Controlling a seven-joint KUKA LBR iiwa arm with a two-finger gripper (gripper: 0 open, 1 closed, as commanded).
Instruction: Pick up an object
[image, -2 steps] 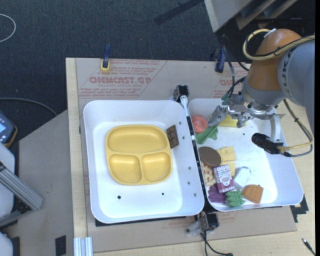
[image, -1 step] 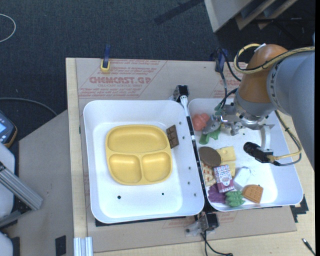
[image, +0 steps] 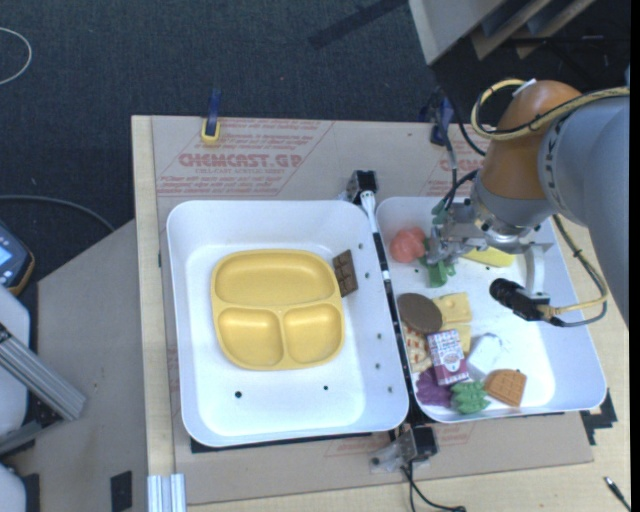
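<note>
Camera view: the counter (image: 150, 300) carries two white bins. The left bin (image: 190, 330) holds a yellow divided plate (image: 277, 308) at its centre, with a small brown chocolate piece (image: 345, 272) at the plate's right rim. The right bin (image: 575, 350) holds toy food: a pink piece (image: 407, 245) near its far left corner, a brown oval piece (image: 420, 312), a red carton (image: 447, 357), a broccoli piece (image: 468, 398) and a waffle piece (image: 506, 386) along its near edge. The end effector (image: 441, 258) sits low over a green piece (image: 437, 271) just beside the pink piece; whether it is apart or together cannot be told. Judged, the green piece is light, rigid plastic, somewhat slippery; best taken across its narrow middle.
</note>
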